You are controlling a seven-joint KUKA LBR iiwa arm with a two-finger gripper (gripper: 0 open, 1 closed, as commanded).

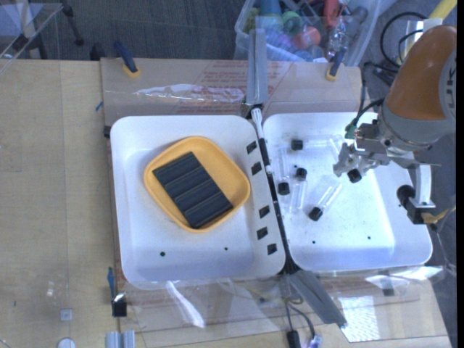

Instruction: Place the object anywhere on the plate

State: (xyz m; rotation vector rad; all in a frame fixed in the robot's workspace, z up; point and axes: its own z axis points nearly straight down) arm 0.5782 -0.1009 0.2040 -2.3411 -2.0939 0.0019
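A yellow square plate (221, 156) lies in the left bin (145, 256), and a black ribbed slab (193, 189) rests across its middle. Several small clear vials with black caps lie scattered in the right bin (377, 252), among them one (322, 201) near the centre and one (299, 173) closer to the divider. My gripper (353, 162) hangs low over the upper right part of that bin. A black cap (354, 175) sits right at its tip; I cannot make out whether that vial is gripped or just lies beneath.
A divider with black clips (261, 194) separates the two bins. A clear tub of coloured toys (312, 13) stands behind them. The arm's orange band (420, 71) and wrist overhang the right bin's far right side.
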